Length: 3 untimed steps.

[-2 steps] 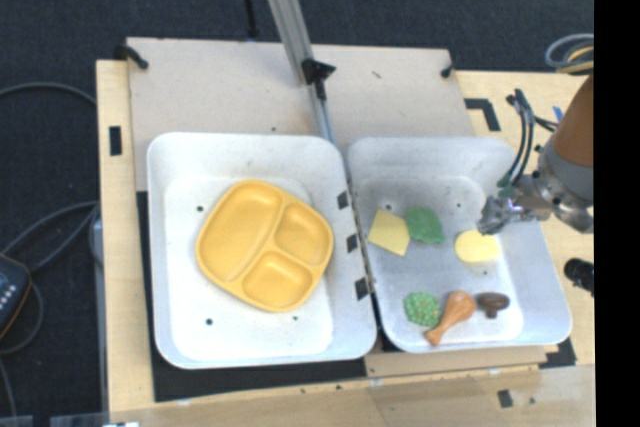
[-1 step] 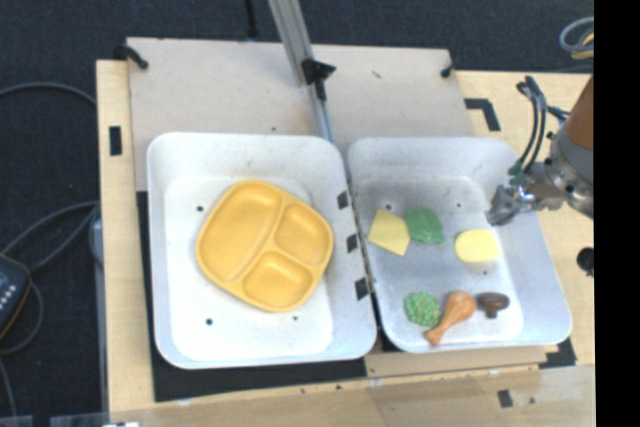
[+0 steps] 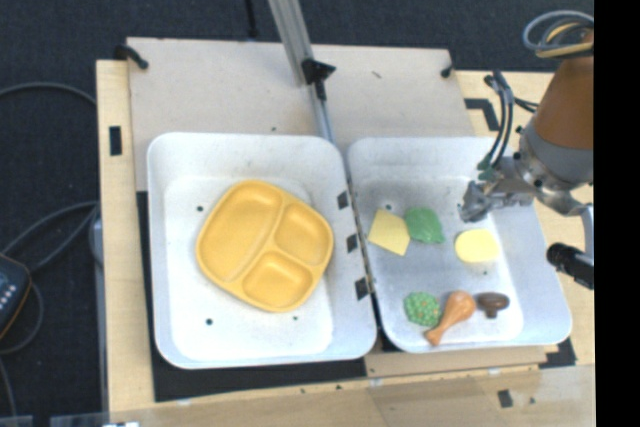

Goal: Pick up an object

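The right bin holds several toy foods: a pale yellow wedge, a green leafy piece, a yellow lemon-like piece, a green broccoli piece, an orange drumstick and a small brown mushroom. My gripper hangs over the right bin's right half, just above the lemon-like piece and right of the green leafy piece. Nothing shows between its fingers.
The left bin carries a yellow divided tray. A slanted metal pole rises from behind the bins. The arm's orange band sits over the right bin's far right edge.
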Available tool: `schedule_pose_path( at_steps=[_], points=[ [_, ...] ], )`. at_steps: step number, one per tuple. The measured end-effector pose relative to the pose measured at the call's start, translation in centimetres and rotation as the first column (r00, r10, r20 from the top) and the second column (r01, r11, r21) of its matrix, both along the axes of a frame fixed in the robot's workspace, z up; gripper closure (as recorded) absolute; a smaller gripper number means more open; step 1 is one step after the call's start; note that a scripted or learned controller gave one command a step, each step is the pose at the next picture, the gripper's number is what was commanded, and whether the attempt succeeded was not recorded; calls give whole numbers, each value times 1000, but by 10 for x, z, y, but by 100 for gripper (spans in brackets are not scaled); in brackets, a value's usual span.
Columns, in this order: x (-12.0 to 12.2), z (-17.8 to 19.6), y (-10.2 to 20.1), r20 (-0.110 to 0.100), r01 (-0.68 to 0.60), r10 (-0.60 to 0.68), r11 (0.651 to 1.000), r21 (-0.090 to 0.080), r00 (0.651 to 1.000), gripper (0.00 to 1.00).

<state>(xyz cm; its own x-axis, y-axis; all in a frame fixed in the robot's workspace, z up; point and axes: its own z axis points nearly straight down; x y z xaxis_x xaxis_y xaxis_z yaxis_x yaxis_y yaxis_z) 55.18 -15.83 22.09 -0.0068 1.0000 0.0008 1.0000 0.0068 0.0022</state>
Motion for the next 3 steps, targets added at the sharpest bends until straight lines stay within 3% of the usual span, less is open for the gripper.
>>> schedule_pose_path(
  at_steps=[3],
  points=[
    [-5, 9, 164, -1, -1, 1, 1000, 1, 1000, 100]
  ],
)
